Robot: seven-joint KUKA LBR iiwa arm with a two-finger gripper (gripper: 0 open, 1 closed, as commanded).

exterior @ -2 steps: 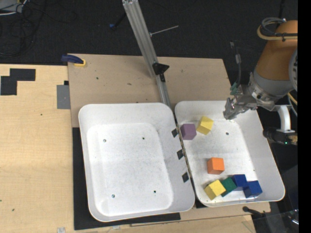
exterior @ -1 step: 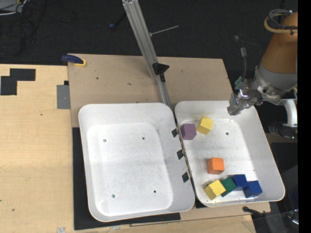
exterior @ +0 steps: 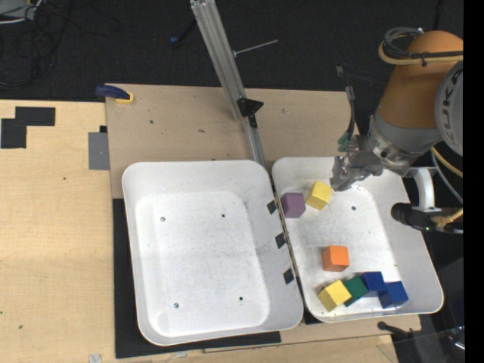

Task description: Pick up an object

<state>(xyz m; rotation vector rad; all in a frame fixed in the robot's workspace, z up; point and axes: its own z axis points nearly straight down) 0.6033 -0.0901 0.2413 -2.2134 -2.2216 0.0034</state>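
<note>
Jaws' state cannot be told; gripper (exterior: pixel 342 177) is hovering just upper right of a tilted yellow cube (exterior: pixel 319 195), beside a purple cube (exterior: pixel 293 204).

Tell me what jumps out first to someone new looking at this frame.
The grey arm with its orange band reaching in from the right, its gripper low over the right bin beside a yellow block and a purple block. Near that bin's front edge, more coloured blocks cluster.
</note>
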